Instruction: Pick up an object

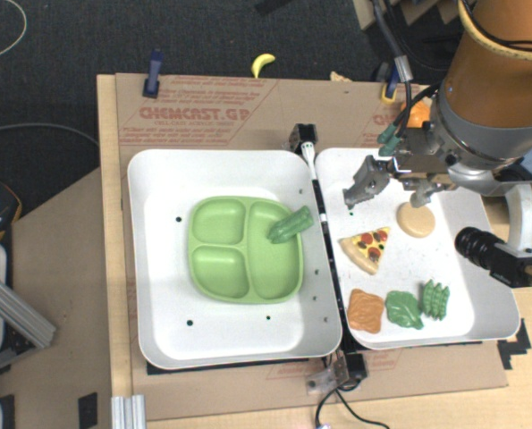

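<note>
Overhead, the table [203, 105] is covered with a brown cardboard sheet printed in red lettering; two shallow white bins sit on it side by side.

Left bin [158, 266]: holds a light green divided plate [239, 257], three compartments. A darker green toy vegetable [291, 225] lies tilted across the plate's upper right rim, on the side nearest the right bin.

Right bin [480, 311]: holds five small toy food items. Taking the pizza slice [367, 248] as landmark, it lies near the bin's left wall, about mid-height. A round beige disc [417, 221] sits up and to the right of the pizza slice, apart from it. An orange-brown flat piece [366, 310] lies directly below the pizza slice. A green leafy item [403, 310] is just beside that piece, lower right of the pizza slice. A ridged green item [435, 299] touches or nearly touches the leafy one, further right.

Arm [498, 70]: grey with orange band, enters over the right bin's upper part.

Tool [369, 184]: hangs above and slightly left of the pizza slice, apart from it, near the bin's upper left corner. One grey finger is visible; whether the fingers are spread or closed cannot be told. Nothing is seen between them. The beige disc lies to the tool's right, the pizza slice just below it.
</note>
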Robot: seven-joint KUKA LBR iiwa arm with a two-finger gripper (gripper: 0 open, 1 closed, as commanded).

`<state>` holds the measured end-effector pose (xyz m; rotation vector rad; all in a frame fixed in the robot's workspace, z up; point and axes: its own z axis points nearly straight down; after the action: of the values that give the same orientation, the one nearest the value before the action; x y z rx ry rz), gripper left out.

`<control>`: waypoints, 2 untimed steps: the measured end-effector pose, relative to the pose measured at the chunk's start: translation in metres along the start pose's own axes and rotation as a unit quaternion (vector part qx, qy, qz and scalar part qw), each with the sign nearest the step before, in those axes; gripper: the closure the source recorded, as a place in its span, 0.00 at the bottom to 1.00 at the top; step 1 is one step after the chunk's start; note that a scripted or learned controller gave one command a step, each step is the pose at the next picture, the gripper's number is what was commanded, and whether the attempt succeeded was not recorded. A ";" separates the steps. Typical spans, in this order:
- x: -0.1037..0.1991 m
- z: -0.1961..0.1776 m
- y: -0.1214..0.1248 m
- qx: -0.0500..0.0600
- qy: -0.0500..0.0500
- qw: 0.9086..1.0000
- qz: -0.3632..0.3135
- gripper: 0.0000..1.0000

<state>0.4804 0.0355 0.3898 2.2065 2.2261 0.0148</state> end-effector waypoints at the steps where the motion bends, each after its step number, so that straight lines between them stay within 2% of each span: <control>1: -0.004 -0.006 0.000 0.004 -0.001 1.000 0.004 1.00; 2: 0.093 -0.068 0.001 0.002 0.001 1.000 -0.001 1.00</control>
<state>0.4793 0.1282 0.4583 2.2062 2.2322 0.0146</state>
